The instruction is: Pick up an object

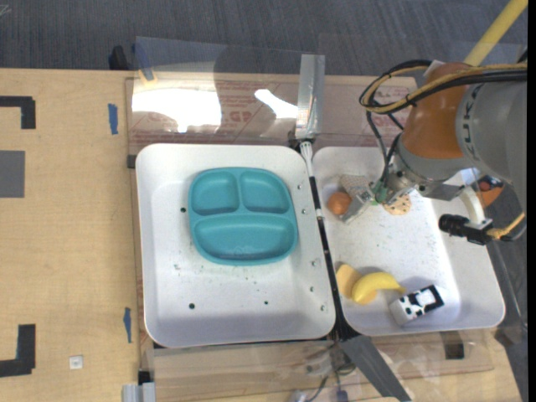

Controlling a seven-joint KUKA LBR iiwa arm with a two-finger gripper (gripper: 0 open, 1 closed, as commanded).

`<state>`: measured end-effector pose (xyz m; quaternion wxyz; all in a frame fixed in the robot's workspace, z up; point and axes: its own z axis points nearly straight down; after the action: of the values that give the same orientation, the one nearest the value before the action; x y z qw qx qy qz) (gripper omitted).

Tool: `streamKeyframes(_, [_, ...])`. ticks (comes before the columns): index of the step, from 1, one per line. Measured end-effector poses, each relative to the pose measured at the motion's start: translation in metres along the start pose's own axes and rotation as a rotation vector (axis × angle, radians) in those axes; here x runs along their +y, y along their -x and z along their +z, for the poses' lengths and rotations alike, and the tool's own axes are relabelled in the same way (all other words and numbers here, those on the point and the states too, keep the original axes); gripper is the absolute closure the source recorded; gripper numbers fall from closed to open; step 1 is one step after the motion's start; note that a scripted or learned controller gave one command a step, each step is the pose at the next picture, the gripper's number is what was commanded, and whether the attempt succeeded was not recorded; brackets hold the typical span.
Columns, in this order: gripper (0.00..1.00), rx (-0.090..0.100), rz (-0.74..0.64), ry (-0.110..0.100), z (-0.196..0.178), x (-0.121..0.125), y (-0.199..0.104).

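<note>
The orange ball (338, 203) lay in the right bin (469, 308), near its upper left corner, just beside the gripper (362, 205). It looked small, light and smooth — likely to roll away, so a hold across its middle seemed best. Whether the gripper was parted or closed, I could not tell. A banana (368, 285) lay lower down — well apart.

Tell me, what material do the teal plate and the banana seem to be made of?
Plate: probably moulded plastic or silicone, matte, judging by its even teal colour, soft highlights and rounded compartment ridges. Banana: likely a plastic toy, since its yellow is uniform and faintly glossy, though real fruit cannot be excluded.
</note>
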<state>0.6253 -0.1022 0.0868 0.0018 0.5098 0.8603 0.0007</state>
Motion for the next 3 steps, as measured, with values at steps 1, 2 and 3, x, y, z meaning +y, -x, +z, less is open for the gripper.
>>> streamKeyframes(1, [0.00, 0.002, 0.366, -0.006, 0.002, 0.032, 0.027])
streamKeyframes(2, [0.00, -0.002, 0.389, 0.001, -0.090, -0.041, 0.037])
streamKeyframes(3, [0.00, -0.004, 0.422, 0.007, -0.016, -0.030, 0.043])
